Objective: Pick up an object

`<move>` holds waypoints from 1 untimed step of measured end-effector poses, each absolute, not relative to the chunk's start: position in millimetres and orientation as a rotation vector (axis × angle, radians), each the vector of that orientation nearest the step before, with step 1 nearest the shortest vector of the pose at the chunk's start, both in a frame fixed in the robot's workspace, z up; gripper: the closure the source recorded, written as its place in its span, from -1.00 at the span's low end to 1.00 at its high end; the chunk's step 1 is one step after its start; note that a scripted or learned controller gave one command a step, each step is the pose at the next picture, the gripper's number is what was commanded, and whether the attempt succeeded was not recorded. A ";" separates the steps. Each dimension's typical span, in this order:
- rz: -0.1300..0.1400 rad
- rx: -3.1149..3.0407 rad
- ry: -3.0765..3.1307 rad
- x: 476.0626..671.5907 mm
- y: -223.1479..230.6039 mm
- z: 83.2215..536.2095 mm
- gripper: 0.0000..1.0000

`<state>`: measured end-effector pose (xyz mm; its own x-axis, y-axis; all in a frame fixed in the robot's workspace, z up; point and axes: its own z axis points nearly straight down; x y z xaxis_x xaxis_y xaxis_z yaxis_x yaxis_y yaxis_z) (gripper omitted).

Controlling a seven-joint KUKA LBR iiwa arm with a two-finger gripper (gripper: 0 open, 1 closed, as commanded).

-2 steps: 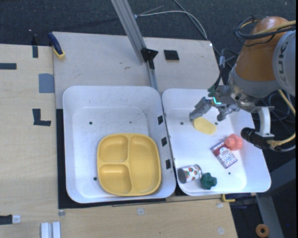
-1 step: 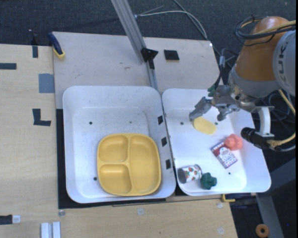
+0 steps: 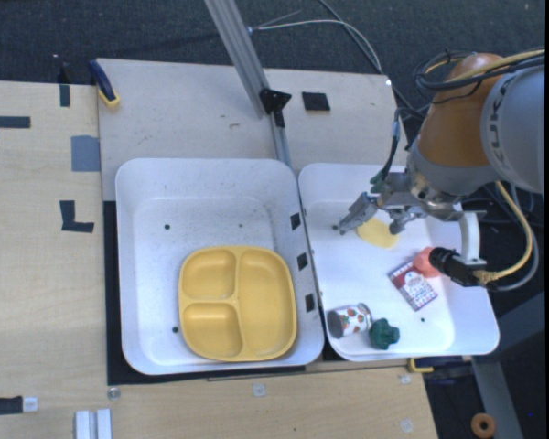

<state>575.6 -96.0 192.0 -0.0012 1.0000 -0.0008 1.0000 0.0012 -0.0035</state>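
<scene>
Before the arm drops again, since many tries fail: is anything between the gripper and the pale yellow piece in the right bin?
Nothing visible is. The gripper hangs right over the pale yellow piece in the right bin. The red and white packet, small can and green toy lie apart, nearer the camera.

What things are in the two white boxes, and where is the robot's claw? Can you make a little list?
left bin: yellow divided plate
right bin: pale yellow piece, small red packet, white can on its side, green toy
gripper: open, over the pale yellow piece
held: nothing seen between the fingers
</scene>
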 end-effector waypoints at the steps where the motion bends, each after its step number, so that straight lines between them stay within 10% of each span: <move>1: 0.005 -2.218 -2.221 580.3 -94.9 130.2 -1.00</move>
<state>580.3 -94.9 130.2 -0.0014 1.0000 -0.0005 1.0000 0.0014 -0.0039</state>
